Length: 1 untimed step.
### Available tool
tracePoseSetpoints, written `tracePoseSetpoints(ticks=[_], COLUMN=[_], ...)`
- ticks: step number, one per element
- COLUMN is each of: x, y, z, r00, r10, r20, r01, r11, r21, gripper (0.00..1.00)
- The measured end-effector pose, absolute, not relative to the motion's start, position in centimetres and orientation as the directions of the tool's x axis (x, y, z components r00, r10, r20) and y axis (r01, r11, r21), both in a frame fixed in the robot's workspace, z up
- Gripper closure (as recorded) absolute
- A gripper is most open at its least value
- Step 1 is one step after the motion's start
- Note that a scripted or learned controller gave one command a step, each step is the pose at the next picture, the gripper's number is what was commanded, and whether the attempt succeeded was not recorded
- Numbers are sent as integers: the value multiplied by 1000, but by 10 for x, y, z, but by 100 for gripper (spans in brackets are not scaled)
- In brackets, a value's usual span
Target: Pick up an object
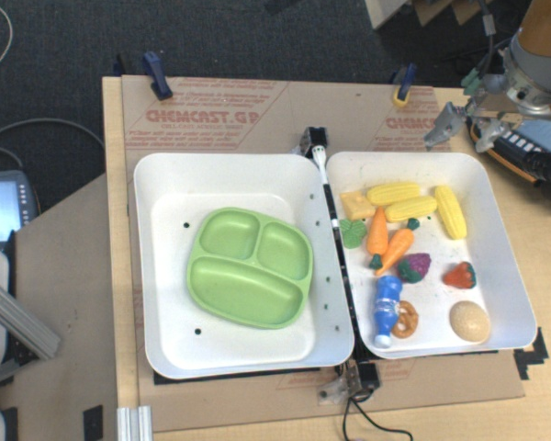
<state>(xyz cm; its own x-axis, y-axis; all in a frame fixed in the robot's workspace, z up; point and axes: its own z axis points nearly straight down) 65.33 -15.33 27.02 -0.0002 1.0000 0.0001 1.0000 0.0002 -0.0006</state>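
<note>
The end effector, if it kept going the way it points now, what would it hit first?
The end effector points left and slightly down, above the right bin's back rim. Going on, it would probably meet the cardboard behind the bins first; depth is unclear.

A brown bench board printed with red lettering filled the middle of the frame, held along its upper edge by a blue clamp at upper left and a blue-and-yellow clamp at upper right. Dark carpet lay beyond it across the top. A white cable looped over the carpet at the left edge. Below it sat a lit screen. A black cable trailed off the bottom centre.
</note>
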Motion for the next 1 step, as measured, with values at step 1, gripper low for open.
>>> tracePoseSetpoints(ticks=[1], x=[648], y=[-154], z=[158], r00=[1], r10=[1000], r20=[3], r01=[1000], r11=[0], r21=[-12], gripper=[0])
